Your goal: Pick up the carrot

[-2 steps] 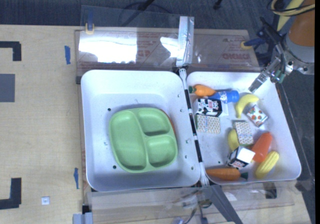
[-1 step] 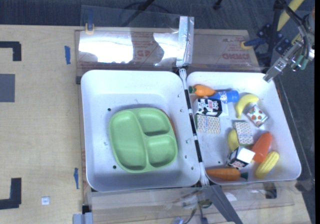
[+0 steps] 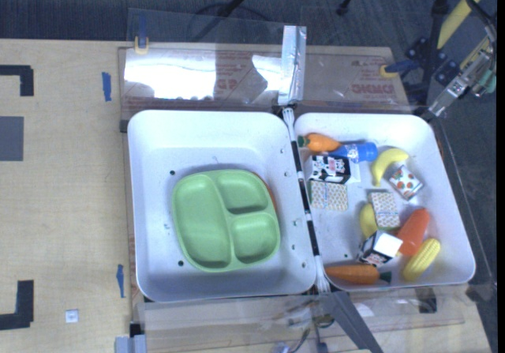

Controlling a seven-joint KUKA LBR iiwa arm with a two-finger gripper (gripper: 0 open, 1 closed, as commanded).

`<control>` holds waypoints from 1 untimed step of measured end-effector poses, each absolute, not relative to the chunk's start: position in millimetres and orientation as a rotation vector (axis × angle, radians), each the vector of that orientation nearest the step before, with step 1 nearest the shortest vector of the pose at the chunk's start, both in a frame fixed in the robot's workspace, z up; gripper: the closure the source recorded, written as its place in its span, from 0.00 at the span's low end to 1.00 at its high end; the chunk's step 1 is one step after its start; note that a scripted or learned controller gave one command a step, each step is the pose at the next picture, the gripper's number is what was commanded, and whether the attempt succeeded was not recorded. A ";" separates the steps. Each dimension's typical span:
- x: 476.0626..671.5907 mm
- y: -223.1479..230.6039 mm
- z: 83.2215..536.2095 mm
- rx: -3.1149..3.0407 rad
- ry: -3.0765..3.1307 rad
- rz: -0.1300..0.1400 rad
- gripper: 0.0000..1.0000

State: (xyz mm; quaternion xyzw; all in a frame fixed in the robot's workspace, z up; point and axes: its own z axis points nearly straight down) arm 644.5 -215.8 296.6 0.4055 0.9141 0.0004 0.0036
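glossy plastic carrot, smooth matt green plastic tray, glossy white bins, pale wood bench

Bystander items, two white bins on the surface

Right bin, just below the hand: banana nearest it, blue bottle, black-and-white carton, two patterned pads, lemon. Left bin, far from the hand: green divided plate, lying flat.

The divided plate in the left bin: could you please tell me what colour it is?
The divided plate is light green, seen clearly in the camera view.
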 end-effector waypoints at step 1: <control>636.0 -206.5 331.8 1.409 2.799 0.001 1.00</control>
